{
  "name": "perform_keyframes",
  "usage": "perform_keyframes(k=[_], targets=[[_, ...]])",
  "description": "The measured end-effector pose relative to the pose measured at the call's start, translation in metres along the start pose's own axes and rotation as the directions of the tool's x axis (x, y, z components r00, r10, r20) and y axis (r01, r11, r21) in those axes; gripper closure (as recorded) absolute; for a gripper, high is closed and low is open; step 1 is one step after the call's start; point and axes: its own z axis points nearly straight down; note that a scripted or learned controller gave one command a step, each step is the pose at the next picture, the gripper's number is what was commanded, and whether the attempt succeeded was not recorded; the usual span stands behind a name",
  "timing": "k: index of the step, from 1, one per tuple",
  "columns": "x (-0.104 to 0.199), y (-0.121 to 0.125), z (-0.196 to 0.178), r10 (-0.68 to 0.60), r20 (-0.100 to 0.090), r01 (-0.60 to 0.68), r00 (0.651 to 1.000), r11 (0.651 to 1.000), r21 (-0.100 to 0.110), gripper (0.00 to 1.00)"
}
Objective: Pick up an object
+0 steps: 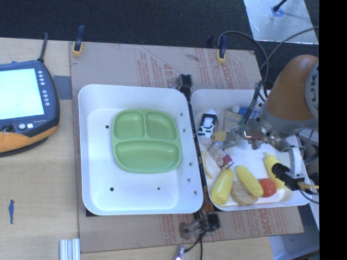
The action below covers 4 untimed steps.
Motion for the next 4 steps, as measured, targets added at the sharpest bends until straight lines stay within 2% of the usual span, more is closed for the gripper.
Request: perform_keyframes(k=[1,2,3,4], targets=[[0.009,-0.008,0.017,0.001,0.002,-0.001,1.0,1.0,-0.02,0.0],[0.01,0.063,0.042,0.002,-0.001,-0.002,1.0,1.0,-0.002,0.0],[0.02,0.094,0.043,0.001,-0.001,-0.001,1.0,1.0,0.003,0.0],[0.008,0.106,0.045,-0.002,-0.009,0.002,1.0,1.0,0.029,0.0]])
